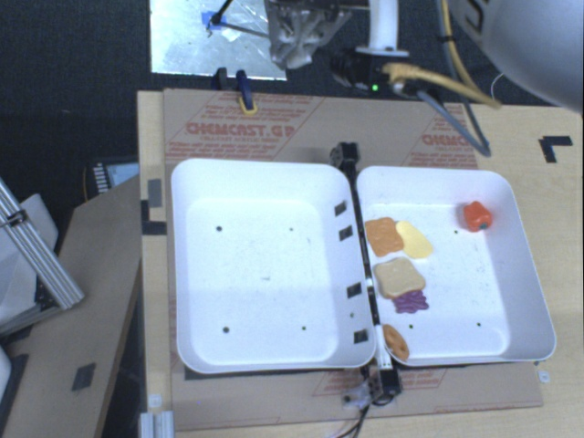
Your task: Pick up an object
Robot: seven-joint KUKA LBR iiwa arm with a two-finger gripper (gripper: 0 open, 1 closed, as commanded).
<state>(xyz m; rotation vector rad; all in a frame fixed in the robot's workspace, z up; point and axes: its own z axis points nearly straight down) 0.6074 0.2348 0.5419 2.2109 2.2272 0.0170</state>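
The right bin (525, 272) holds several small toy foods. An orange-red pepper (475, 215) lies near its far right corner. Close to the divider lie an orange slab (384, 235), a pale yellow piece (413, 241), a tan bread slice (399, 277) and a purple grape bunch (411, 302). A small orange-brown ring (395, 339) rests at the near left corner. My gripper (295, 53) hangs high at the top of the view, beyond the far edge of the left bin (182, 272) and well away from all the objects, with nothing seen in it.
Both bins rest on a brown board (274, 126) on the bench. A shiny metal sheet (192, 26) lies at the back left. Yellow and grey cables (438, 85) trail from the arm over the back right. A metal rail (36, 254) lies at the left.
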